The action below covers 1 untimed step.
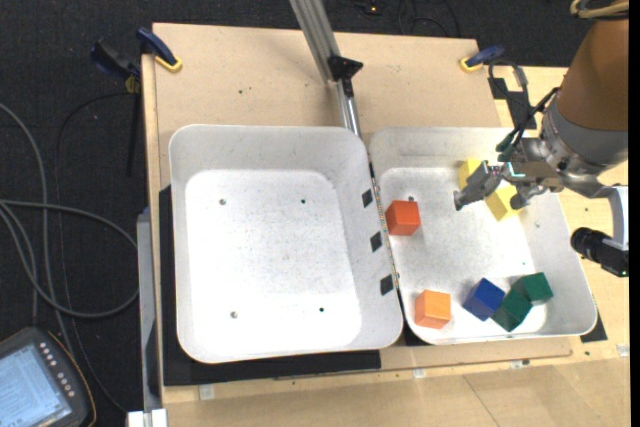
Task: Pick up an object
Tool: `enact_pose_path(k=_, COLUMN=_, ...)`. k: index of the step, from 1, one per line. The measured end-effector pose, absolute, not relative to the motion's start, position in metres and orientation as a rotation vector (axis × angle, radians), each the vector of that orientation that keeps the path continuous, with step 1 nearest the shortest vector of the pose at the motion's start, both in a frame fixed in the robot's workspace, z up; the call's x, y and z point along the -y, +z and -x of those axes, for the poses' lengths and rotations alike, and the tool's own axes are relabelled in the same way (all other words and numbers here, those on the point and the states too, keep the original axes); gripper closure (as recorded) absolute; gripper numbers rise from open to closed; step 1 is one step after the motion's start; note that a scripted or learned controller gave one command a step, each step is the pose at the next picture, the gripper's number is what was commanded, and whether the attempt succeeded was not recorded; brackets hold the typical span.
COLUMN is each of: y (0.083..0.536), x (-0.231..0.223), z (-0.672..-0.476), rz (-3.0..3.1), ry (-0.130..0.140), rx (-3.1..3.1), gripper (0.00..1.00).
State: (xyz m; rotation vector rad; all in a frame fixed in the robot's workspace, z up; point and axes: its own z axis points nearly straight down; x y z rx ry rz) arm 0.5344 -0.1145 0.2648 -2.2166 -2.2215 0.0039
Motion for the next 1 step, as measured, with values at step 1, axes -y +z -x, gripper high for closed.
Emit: enact_pose_path(k=1, y=0.2668, x=0.1148, z=-0.535, rz=2.221, ry=0.0, rx=2.221, gripper=0.0)
